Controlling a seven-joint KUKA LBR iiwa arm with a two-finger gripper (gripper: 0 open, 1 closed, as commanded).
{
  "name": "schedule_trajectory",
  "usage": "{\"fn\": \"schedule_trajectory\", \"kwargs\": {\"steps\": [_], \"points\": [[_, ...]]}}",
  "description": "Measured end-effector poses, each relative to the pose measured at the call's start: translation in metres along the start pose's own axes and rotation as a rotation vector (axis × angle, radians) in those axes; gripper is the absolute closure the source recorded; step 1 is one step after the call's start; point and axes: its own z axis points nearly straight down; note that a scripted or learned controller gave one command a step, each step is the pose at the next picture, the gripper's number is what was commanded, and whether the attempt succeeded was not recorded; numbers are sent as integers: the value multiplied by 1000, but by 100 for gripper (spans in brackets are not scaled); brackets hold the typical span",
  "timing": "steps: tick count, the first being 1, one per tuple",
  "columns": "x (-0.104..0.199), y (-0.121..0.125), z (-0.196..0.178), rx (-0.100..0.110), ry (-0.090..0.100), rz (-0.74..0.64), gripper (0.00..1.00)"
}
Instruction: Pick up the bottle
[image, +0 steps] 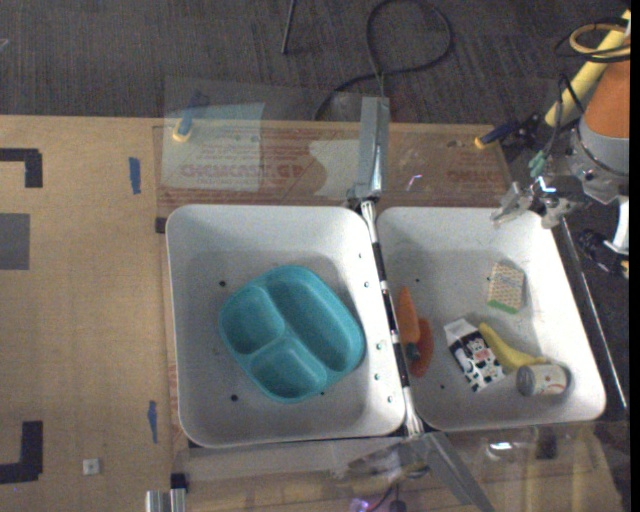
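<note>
While my claw (533, 197) is hovering at the upper right, fingers apparently spread apart and holding nothing, I am judging the bottle (541, 379) light, rigid, slippery; I'd grip mid-body.

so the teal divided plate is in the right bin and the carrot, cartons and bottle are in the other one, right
Not quite. The camera view shows the teal divided plate in the left bin. The carrot, cartons and bottle are in the other one, the right bin.
</note>
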Motion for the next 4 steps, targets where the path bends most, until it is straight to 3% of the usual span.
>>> {"fn": "schedule_trajectory", "kwargs": {"steps": [1, 2, 3, 4], "points": [[-25, 13, 40, -2, -2, 35, 0], [1, 10, 44, 1, 0, 124, 0], [2, 11, 33, -2, -3, 121, 100], [27, 12, -28, -3, -2, 66, 100]]}}
